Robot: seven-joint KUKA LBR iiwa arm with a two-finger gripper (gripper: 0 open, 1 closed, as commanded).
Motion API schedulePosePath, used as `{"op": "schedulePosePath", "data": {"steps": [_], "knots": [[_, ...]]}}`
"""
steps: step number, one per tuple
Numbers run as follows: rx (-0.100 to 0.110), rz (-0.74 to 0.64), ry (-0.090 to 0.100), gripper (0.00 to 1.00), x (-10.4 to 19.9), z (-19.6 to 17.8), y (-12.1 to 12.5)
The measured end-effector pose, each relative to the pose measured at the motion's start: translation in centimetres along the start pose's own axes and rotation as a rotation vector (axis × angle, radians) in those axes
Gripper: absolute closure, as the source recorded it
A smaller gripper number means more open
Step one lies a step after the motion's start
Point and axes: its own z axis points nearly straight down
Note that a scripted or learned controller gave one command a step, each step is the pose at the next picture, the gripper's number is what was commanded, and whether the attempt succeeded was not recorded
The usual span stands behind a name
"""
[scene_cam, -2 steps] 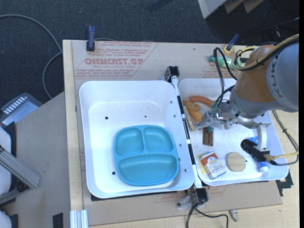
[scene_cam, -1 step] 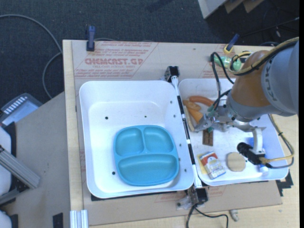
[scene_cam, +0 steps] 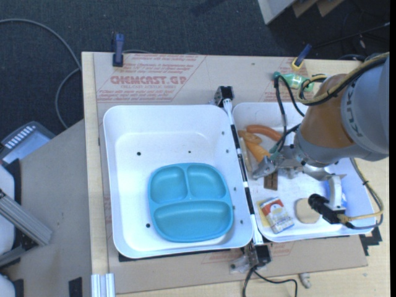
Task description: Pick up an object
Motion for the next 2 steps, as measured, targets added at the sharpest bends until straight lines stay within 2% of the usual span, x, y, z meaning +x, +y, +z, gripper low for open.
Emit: {"op": "schedulePosePath", "data": {"steps": [1, 2], "knots": [[-0.001, 0.001, 0.0, 1.0, 0.0, -1.0, 0.0], [-0.002, -0.002, 0.0, 1.0, 7.2, -10.0, 1.4]]}}
